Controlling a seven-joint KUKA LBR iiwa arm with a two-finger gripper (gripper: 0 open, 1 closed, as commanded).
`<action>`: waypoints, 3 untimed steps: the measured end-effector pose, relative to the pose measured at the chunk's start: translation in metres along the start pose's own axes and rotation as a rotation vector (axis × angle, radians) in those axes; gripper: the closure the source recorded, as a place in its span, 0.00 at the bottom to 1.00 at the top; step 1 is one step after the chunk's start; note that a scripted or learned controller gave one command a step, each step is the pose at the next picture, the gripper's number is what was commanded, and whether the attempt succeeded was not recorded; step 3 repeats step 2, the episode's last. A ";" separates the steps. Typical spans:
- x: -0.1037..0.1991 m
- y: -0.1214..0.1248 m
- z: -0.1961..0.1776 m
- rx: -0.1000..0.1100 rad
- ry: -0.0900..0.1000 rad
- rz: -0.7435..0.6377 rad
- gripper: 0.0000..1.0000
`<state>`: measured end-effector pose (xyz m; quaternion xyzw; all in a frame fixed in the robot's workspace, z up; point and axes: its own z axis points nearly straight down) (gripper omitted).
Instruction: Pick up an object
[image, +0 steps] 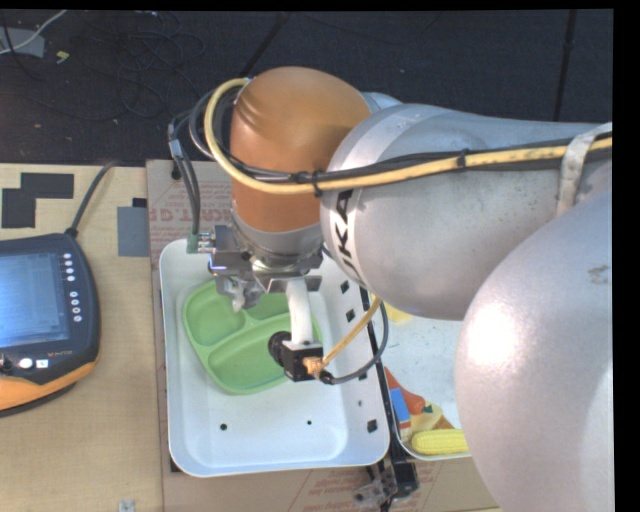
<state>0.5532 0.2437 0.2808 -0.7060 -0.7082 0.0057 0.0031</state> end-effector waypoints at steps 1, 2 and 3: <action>0.001 0.002 -0.005 0.004 -0.005 -0.007 1.00; -0.001 0.000 -0.168 -0.022 0.006 0.002 1.00; -0.001 0.000 -0.168 -0.022 0.006 0.002 1.00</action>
